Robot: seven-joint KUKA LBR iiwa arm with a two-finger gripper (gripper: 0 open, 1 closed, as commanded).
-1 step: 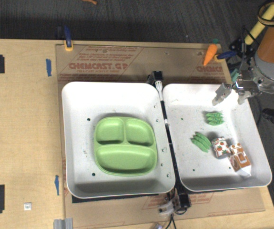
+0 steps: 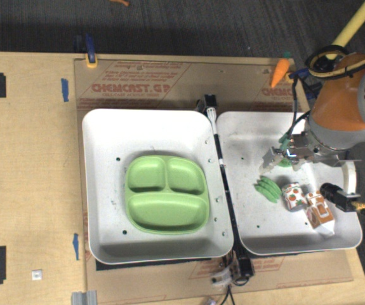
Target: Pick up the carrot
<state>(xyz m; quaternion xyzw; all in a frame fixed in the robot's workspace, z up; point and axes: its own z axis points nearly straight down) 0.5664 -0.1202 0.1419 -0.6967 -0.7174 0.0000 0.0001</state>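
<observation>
The carrot [image 2: 280, 72] lies on the desk's far edge, outside the right bin [image 2: 245, 135] and just beyond its far right corner; it is not yet picked up; the gripper [image 2: 282, 157] hangs low inside that bin, well apart from the carrot, near a green toy [image 2: 268, 188]; whether the jaws are open or closed, I cannot tell; the whole grasp and lift appear left to do.

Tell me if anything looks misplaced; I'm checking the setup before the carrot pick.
Yes: the carrot lies on the cardboard behind the right bin, outside both bins, while the end effector is down inside that bin near the green toy.
</observation>
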